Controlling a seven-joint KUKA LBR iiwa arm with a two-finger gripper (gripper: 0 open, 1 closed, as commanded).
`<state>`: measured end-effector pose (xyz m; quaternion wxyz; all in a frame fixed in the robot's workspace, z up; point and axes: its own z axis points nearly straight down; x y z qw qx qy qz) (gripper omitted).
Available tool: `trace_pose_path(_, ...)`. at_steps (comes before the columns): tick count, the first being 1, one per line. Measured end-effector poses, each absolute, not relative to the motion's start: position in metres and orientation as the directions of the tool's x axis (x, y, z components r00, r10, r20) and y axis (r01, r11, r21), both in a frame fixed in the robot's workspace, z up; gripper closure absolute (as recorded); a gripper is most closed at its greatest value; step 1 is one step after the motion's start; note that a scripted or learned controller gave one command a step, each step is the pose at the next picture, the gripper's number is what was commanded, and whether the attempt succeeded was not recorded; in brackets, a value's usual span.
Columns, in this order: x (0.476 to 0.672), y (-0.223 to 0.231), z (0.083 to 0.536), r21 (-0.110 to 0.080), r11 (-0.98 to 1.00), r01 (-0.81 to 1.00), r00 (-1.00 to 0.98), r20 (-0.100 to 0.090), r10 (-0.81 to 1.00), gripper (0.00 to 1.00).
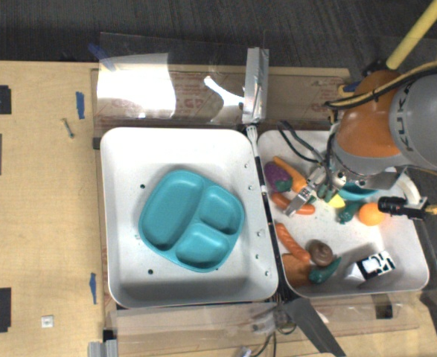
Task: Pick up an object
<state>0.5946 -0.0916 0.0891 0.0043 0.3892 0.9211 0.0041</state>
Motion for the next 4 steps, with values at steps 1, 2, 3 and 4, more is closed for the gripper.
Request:
trace_pose_path(1,0.578,-0.095,0.089,0.010,0.630,0.776,-0.630,-0.005,0.776,0.00)
trace_pose_path(2,0.582,-0.097,0.089,0.011,0.266,0.964,-0.266,-0.002,0.964,0.00)
trace_pose_path(3,0.602,-0.097,0.088,0.006,0.157,0.988,-0.157,0.000,0.988,0.00)
trace_pose_path(4,0.604,-0.098,0.101,0.011,0.161,0.987,-0.160,-0.005,0.987,1.00)
